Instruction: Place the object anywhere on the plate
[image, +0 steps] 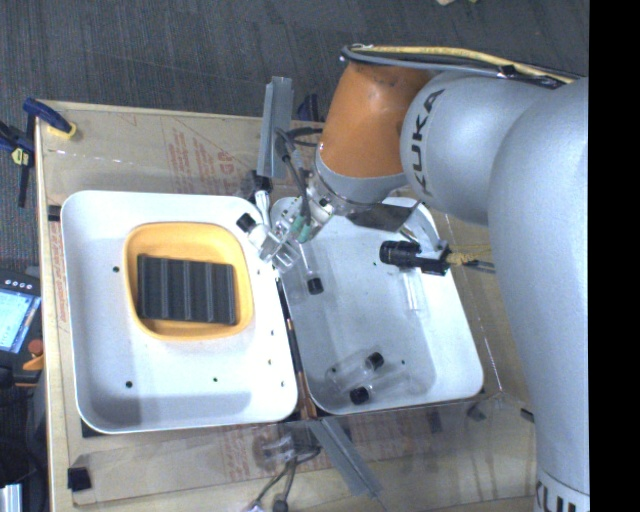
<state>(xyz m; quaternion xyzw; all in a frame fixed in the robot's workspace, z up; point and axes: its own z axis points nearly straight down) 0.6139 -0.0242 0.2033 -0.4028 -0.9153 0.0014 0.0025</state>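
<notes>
Premises present as a robotics laboratory. A grey industrial arm (500, 180) with an orange band reaches over a plywood worktop (150, 140) bearing two white bins (90, 380); clamps (45, 115) grip the worktop's left edge.

Glossy yellow plastic plate (190, 236), smooth white bins (100, 380)

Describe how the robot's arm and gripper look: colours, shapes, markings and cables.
The arm is thick, rounded and grey, with a wide orange band above the wrist and black KUKA lettering beside it. A yellowish cable runs along its top. The gripper is small, pale metal with thin fingers.
</notes>
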